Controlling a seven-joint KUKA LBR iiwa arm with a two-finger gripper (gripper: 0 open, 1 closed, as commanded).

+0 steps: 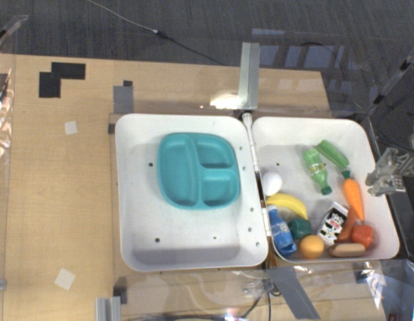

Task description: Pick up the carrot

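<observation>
The grey metal end effector (388,174) hangs at the right white bin's (287,136) right rim; its opening cannot be told. The slim orange carrot (354,198) lies just left of it, beside a black-and-white printed carton (334,224), lettering unreadable.

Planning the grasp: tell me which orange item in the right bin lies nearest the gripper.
The carrot, long and tapered, lies just left of the gripper. The round orange fruit sits farther, by the bin's front edge.

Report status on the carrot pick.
End effector at right bin's right rim. Carrot lying free in that bin, beside it. Green bottle near carrot's top.
</observation>
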